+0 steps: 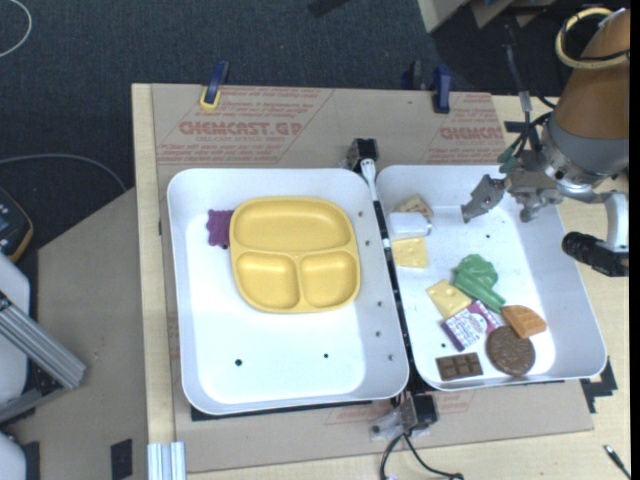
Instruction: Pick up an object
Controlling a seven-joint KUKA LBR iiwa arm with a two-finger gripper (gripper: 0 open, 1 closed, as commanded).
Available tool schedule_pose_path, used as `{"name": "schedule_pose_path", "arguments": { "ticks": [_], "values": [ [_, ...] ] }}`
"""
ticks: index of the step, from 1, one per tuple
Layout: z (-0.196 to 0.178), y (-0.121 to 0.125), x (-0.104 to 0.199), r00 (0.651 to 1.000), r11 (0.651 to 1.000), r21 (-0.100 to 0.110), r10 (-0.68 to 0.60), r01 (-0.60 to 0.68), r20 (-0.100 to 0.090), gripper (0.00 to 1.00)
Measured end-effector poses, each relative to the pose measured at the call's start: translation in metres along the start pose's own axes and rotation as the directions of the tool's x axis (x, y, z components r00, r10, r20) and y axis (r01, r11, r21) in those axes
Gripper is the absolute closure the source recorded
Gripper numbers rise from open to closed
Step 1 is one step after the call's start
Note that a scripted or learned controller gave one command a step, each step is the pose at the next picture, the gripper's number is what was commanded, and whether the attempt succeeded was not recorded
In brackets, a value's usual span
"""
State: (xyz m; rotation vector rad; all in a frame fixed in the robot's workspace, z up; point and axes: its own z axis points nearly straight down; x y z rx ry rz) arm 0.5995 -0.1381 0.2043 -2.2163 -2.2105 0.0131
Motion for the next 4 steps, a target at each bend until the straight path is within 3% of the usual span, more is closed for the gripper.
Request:
{"name": "schedule_pose_path", "arguments": {
  "ticks": [1,3,4],
  "values": [
    [-0.008,0.003,0.000,1.000,1.000,-0.015,-0.003,0.003,0.002,0.00],
    [0.099,0.011,-0.001,1.000,1.000,-0.009,-0.003,0.003,0.001,0.00],
    [0.121,0.011,-0.001,1.000,1.000,-0.010,-0.003,0.003,0.001,0.00]
  ]
}}
